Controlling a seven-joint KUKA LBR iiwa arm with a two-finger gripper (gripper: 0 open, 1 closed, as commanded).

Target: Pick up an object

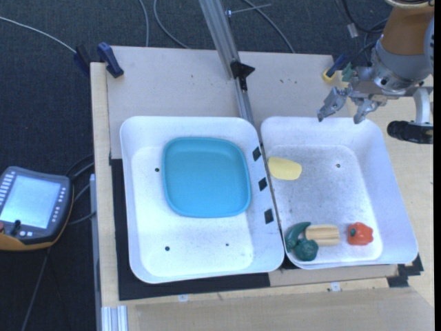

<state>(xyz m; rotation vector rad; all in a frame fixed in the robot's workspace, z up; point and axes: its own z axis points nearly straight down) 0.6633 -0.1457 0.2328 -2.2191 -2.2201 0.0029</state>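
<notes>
Hanging over the far rim of the right bin [386,143], the tool [341,112] has bare speckled floor below it. Its arm [406,26] slants in from the upper right, fingers spread and holding nothing. Nearest lies the yellow piece [284,168]; well beyond it, the green piece [301,242], tan block [322,234] and red pepper [359,234] line the near wall.

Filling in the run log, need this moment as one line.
end effector: open, nothing held, above right bin's far edge | right bin: yellow piece, green piece, tan block, red piece | left bin: blue plate
</notes>
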